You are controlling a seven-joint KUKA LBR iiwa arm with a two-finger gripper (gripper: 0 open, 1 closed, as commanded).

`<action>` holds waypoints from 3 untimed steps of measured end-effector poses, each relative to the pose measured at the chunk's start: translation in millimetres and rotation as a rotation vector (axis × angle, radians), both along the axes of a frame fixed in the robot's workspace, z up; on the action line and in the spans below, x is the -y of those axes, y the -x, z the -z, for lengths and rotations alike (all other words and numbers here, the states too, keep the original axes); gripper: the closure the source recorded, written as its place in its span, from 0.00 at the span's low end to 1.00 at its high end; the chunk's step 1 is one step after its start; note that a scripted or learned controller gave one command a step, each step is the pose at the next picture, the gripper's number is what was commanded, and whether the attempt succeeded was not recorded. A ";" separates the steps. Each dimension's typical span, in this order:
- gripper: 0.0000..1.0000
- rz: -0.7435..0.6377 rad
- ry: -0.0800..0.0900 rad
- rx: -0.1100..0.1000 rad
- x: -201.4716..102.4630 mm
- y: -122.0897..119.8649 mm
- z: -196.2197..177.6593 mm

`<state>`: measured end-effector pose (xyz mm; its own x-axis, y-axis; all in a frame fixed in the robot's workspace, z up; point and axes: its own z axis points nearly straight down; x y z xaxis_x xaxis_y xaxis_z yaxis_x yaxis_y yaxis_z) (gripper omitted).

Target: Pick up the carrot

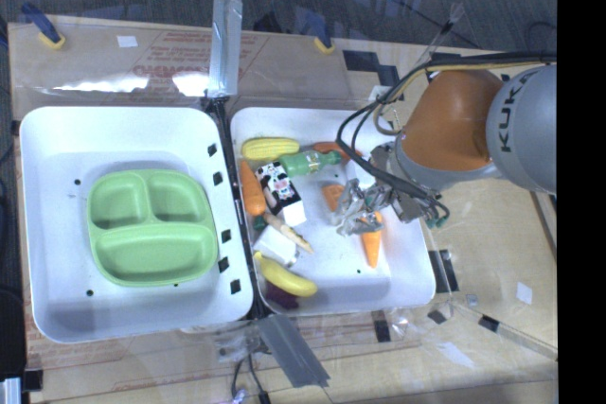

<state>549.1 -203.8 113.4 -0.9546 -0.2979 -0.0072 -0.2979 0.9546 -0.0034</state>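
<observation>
Over the right bin (417,274), our gripper (358,213) hangs low among the toy food.
We see the carrot (371,246) lying on the bin floor just below the gripper, tip pointing toward the near wall; whether it is touched we cannot tell. A second carrot (252,189) lies along the left wall near a corn cob (269,148) and a banana (286,277). A green divided plate (150,227) sits in the left bin (47,298).
</observation>
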 end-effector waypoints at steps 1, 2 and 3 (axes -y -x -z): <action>0.00 -0.001 0.000 0.000 -0.4 0.0 0.3; 1.00 -0.008 0.001 0.005 -2.1 -2.2 -10.6; 1.00 0.390 -0.003 -0.007 -29.1 37.6 -42.9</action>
